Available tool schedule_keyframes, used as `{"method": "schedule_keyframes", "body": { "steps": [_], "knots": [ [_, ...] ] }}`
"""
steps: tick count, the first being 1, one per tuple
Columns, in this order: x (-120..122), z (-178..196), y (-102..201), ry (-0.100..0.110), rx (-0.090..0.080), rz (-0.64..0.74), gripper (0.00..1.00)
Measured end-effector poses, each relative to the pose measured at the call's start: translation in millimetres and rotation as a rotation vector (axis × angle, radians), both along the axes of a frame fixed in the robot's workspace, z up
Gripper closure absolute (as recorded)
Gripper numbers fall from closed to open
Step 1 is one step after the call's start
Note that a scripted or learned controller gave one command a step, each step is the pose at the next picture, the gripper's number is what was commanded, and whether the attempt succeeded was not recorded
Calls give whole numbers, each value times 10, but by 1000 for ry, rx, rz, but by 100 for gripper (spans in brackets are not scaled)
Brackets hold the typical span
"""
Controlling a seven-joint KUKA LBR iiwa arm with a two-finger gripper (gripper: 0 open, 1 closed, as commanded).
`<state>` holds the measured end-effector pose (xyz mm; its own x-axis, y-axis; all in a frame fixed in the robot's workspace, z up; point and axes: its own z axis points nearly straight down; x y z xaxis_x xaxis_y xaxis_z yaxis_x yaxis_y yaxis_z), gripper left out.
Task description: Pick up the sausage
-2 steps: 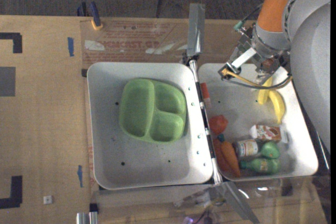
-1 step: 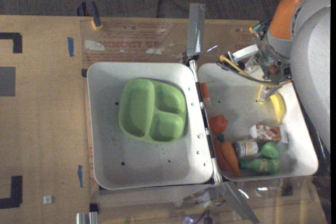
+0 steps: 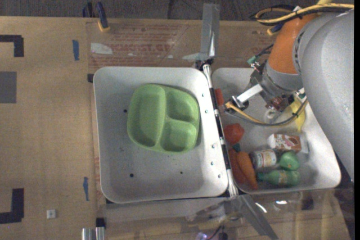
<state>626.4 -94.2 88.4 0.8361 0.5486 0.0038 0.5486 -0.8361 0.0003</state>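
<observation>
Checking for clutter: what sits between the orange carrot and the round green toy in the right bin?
A small jar lies between the carrot and the green toy, seen in the camera view.

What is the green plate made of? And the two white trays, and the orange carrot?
The green plate looks like smooth moulded plastic: one even colour, rounded compartments, soft sheen. The left white bin and the right white bin also look like plastic, matte with rounded rims. The carrot is probably toy plastic, going by its flat orange colour, though it's too small to be sure.
</observation>
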Motion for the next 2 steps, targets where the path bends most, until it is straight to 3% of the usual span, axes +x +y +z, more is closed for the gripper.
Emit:
{"method": "schedule_keyframes", "body": {
  "steps": [1,2],
  "knots": [
    [193,-9,-97,1,-2,-380,0],
    [194,102,-105,2,-2,-380,100]
  ]
}}
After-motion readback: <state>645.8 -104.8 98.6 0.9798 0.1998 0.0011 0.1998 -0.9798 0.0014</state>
